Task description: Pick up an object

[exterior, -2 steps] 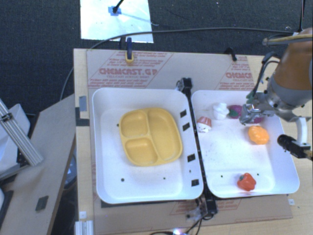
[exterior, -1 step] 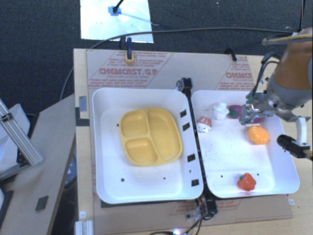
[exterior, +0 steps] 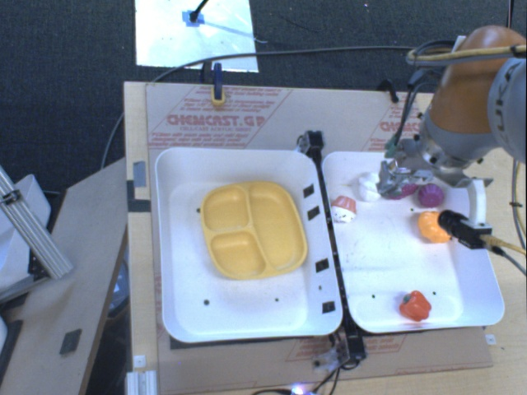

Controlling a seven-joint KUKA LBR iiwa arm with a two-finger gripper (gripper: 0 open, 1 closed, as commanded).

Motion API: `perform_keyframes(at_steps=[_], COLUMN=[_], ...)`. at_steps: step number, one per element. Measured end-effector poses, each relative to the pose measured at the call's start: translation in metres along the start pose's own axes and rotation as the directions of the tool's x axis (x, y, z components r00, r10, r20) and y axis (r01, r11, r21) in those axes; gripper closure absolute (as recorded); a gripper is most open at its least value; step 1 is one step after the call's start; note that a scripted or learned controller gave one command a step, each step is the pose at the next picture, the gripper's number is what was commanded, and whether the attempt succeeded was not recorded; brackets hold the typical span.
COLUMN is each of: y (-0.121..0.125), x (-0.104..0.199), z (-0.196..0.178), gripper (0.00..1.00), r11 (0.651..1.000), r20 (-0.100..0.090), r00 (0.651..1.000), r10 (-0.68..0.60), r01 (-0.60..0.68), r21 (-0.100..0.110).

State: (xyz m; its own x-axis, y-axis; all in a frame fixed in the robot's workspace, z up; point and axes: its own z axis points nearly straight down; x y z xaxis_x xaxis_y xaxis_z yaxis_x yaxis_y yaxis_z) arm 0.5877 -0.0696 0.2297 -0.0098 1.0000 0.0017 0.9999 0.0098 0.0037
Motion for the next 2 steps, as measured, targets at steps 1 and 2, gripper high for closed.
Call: perform_keyframes(at_steps=[1,2], y=[0.023,0.037], x=[0.050,0.105], z=[-0.009,-0.016], gripper=[1.00,1.00], r11=[1.000,1.000], r20=[0.000,-0.001], r00=[1.000,1.000], r10=[0.000,-0.001], r01=[0.000,0.001], r21=[-0.001,0.000])
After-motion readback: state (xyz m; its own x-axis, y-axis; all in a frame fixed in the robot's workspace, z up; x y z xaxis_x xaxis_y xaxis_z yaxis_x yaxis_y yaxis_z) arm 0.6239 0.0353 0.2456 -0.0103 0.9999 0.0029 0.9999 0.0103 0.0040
